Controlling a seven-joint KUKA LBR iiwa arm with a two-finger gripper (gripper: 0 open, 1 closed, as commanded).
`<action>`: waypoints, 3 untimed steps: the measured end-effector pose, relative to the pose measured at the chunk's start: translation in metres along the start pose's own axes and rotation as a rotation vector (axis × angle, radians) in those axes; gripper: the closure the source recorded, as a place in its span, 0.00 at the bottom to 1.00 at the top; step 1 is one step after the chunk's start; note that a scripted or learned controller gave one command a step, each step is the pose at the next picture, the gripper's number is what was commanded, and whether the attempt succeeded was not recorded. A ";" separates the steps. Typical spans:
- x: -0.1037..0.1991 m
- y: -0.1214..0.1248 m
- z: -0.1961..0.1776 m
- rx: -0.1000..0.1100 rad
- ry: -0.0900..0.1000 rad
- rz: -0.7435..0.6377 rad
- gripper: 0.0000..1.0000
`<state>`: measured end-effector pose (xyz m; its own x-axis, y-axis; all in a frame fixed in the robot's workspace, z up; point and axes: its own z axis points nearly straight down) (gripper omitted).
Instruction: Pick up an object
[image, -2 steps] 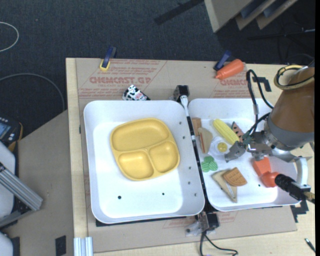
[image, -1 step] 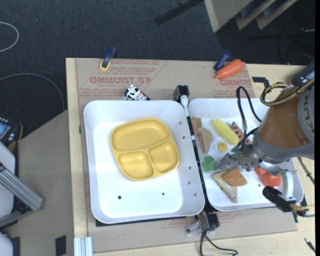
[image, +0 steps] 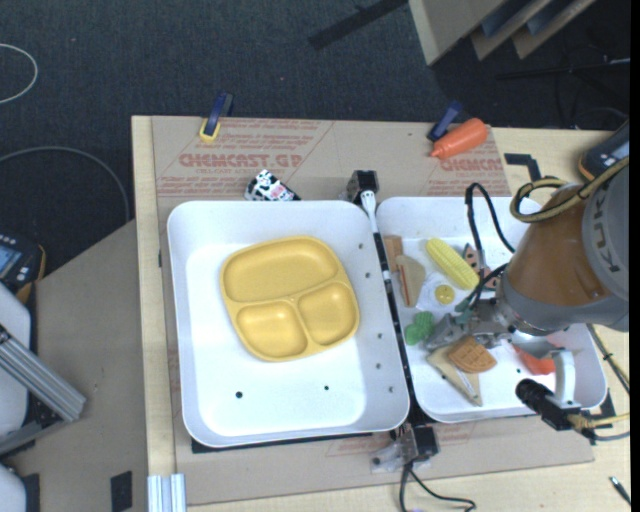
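Note:
My gripper is low in the right bin, reaching in from the right under the orange-banded wrist. It hangs among the toy food there: a green piece just to its left and a tan bread wedge right below it, with contact unclear. A yellow corn cob and a white egg slice lie farther back. A brown slice rests near the bin's left wall. A red piece shows under the wrist. The view shows nothing lifted.
The left bin holds a yellow divided plate. Beyond the bins on the bench sit an orange clamp, a blue and yellow clamp and a small black-and-white object. Cables loop over the right bin's back.

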<state>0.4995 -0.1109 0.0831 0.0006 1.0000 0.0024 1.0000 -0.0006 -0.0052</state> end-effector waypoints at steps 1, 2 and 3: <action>0.000 0.001 -0.012 -0.005 -0.002 0.001 1.00; 0.000 -0.001 -0.055 -0.011 -0.004 -0.001 1.00; -0.005 0.006 -0.116 -0.013 -0.005 -0.002 1.00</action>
<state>0.5065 -0.1158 0.1990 -0.0016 1.0000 -0.0024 1.0000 0.0016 0.0082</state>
